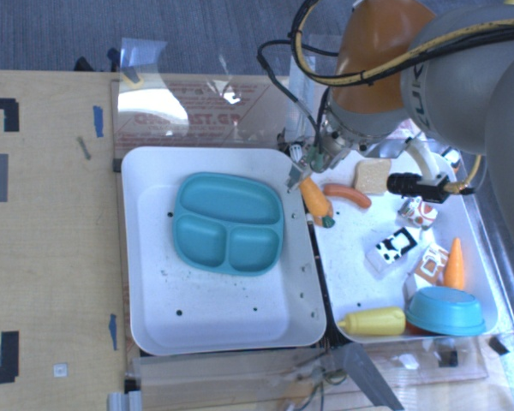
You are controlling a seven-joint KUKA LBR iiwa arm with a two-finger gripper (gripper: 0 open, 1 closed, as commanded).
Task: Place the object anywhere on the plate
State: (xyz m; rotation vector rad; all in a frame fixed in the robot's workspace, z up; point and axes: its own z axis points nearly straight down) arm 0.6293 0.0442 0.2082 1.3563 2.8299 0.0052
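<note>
A teal divided plate (228, 223) lies in the left white bin (154, 298), toward its back. An orange toy carrot (315, 200) with a green tip hangs over the wall between the two bins, just right of the plate's right rim. My gripper (306, 174) sits at the carrot's upper end, and its fingers look shut on that end. The arm's orange band and grey wrist rise behind it to the upper right, hiding the back of the right bin.
The right bin (360, 229) holds a red sausage (347, 197), a toast slice (373, 176), a black-and-white block (397, 245), a second carrot (454, 264), a blue bowl (445, 311), and a yellow piece (373, 321). Clear plastic lies behind the left bin.
</note>
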